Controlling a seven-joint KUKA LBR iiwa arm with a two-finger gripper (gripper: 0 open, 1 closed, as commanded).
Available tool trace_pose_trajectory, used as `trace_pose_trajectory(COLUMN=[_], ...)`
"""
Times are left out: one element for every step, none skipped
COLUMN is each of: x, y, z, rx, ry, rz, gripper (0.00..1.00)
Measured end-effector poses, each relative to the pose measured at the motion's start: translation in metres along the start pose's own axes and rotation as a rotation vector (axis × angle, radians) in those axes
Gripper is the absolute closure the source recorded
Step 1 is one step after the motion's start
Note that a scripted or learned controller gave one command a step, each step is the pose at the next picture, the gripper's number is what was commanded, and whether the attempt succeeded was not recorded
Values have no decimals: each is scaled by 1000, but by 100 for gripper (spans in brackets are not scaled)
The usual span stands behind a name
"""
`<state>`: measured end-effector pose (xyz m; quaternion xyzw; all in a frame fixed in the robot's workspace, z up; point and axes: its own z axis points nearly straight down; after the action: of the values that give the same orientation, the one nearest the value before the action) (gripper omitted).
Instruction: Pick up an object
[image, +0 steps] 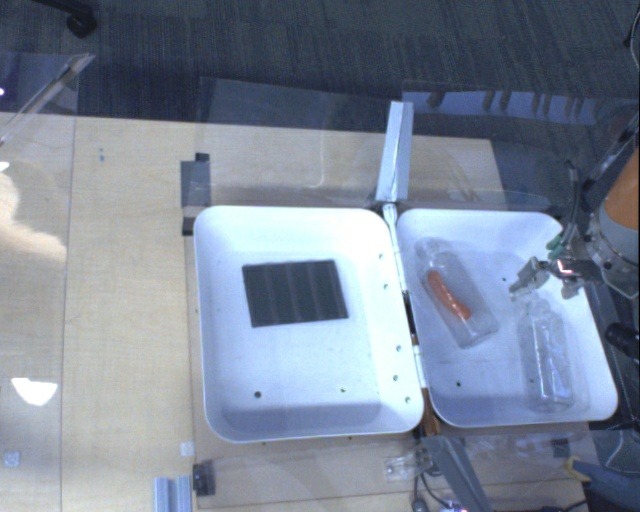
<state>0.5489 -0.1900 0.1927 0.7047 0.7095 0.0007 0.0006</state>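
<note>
In the right bin (500, 225) lie two clear plastic items. One is a clear bottle (455, 292) with an orange piece inside, lying at a slant near the bin's left side. The other is a clear bottle (549, 352) along the right side. A dark grey ribbed pad (295, 292) lies flat in the left bin (300, 400). My gripper (548, 282) hangs over the right bin's right part, just above the far end of the right-hand bottle. Its fingers stand open with nothing between them.
A grey upright divider bar (395, 150) stands behind the seam between the bins. The wooden bench (110, 300) extends to the left. Cables and clamps (450, 475) sit at the front edge below the right bin.
</note>
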Motion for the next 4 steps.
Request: trace_pose_trajectory(x=[26,63,81,92], y=[-24,12,25,27], z=[44,62,66,97], rx=[-22,-49,-64,-27], ry=[-7,-11,-13,-10], rz=[-80,-151,-257,-364], gripper=[0,0,0,0])
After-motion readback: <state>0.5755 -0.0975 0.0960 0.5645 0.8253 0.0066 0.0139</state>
